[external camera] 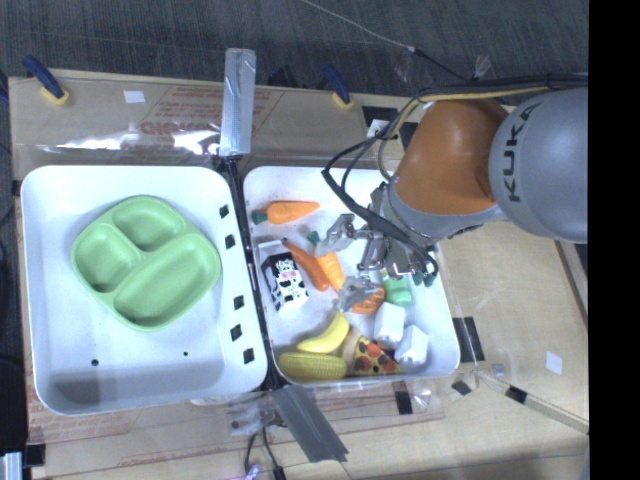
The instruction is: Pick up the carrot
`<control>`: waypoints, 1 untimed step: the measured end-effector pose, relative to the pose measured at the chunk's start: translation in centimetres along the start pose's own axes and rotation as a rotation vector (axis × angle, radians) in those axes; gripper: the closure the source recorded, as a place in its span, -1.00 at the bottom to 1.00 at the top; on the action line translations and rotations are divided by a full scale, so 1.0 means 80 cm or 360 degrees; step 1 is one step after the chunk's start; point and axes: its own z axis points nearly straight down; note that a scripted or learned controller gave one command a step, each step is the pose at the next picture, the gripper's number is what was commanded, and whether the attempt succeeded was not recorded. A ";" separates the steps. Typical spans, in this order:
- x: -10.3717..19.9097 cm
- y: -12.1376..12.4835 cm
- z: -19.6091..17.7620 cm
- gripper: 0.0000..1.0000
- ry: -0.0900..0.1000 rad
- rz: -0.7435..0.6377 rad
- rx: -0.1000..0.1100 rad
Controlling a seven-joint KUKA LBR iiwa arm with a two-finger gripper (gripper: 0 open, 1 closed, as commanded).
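Camera view — carrot point(292, 211) lies left-right, green end left.

**Grey arm, orange band**

Rounded grey casing point(545, 163) lettered "KUKA" in black. Glossy orange band point(448, 163) above the wrist. Black cables point(350, 173) looping off the left side. Metallic gripper point(365, 258) with bare silver parts.

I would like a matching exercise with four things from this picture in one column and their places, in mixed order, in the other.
Things:
1. green plate
2. carrot
3. corn cob
4. cow-patterned block

Places:
A. near edge of the right bin
B. left bin
C. far end of the right bin
D. right bin, by the divider, mid-way

Pairs: 1-B, 2-C, 3-A, 4-D
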 end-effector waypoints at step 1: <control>0.004 -0.036 0.097 -1.00 -0.0018 0.0250 0.0003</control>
